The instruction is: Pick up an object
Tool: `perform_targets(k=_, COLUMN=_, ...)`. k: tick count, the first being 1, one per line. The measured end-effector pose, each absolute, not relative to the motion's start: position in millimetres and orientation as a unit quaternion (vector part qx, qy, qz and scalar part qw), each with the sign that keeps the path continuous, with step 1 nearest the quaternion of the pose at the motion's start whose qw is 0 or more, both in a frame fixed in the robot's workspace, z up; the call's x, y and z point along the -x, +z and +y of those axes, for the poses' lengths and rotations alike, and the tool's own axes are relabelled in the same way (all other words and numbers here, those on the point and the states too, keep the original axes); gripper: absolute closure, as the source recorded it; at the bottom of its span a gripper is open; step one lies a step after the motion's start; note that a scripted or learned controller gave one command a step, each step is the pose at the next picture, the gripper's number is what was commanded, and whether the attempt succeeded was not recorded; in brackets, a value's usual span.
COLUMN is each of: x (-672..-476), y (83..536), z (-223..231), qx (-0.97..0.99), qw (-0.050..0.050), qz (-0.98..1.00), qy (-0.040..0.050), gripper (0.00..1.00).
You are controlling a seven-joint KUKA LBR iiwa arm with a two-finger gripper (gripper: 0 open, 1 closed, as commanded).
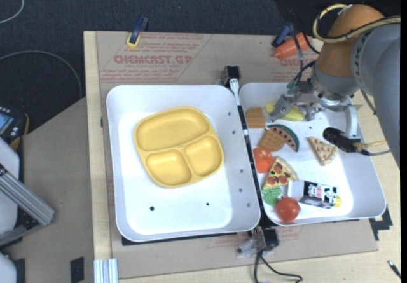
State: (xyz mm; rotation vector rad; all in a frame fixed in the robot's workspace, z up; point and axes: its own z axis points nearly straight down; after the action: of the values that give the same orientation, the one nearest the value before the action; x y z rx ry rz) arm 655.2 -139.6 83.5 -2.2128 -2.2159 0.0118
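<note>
The grey arm with its orange band is reaching in from the right and hanging low over the far end of the right shallow white bin, its gripper sitting just above a small yellow banana-shaped plastic toy; how the gripper is set, I cannot tell. The toy is probably light, stiff and slick, best pinched across its narrow middle.

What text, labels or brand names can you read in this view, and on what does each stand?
"CHEMCAST GP" in red, on the brown board behind the left bin; the last letters are blurred. Smaller red lines around it are too small to read.
A fainter red print at the board's far right corner is too blurred to read.
The black and white carton in the right bin carries a print, too small to read.
</note>
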Motion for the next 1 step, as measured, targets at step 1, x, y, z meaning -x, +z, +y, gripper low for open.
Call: perform_targets(k=1, x=-653.8, y=92.6, z=-140.0, qx=0.706, qw=0.007, qz=-0.708, qy=0.0061, gripper=1.00)
